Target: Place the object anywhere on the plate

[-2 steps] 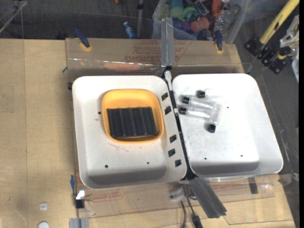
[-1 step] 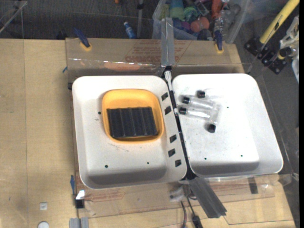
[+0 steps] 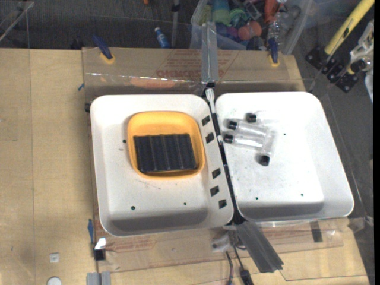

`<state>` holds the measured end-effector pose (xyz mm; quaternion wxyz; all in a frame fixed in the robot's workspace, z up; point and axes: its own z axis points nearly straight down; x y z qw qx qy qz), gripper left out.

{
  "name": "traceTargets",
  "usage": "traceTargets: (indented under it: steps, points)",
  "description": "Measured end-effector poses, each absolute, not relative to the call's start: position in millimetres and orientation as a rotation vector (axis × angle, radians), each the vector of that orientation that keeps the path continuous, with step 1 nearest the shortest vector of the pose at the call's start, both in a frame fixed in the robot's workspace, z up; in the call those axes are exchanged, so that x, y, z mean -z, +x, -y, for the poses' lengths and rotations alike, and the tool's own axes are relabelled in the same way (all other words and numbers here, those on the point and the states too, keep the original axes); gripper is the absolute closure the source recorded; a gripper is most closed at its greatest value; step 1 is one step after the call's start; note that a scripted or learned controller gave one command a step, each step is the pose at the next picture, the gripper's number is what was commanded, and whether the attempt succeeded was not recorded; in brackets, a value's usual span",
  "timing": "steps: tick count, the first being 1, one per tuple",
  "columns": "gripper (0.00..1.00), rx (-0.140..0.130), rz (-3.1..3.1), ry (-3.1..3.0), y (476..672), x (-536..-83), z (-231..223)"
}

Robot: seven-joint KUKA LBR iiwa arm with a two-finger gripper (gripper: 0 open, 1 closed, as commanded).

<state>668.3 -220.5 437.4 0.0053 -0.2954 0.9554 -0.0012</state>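
Lying in the right bin, toward its far left corner, were three clear vials with black caps. The yellow plate, bearing a black ridged block, sat in the left bin.

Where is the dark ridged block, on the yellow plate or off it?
On it: the dark ridged block lies flat inside the yellow plate in the left bin.
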Motion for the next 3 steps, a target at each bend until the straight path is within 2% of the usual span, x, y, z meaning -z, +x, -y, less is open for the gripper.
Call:
traceTargets:
  steps: [1, 2, 3]
  points:
    - [1.0, 0.004, -2.8, -1.403, 668.1, -437.1, 221.1]
    - [1.0, 0.005, -2.748, -1.503, 668.2, -437.1, 220.8]
    - [1.0, 0.005, -2.507, -1.879, 668.1, -436.6, 221.1]
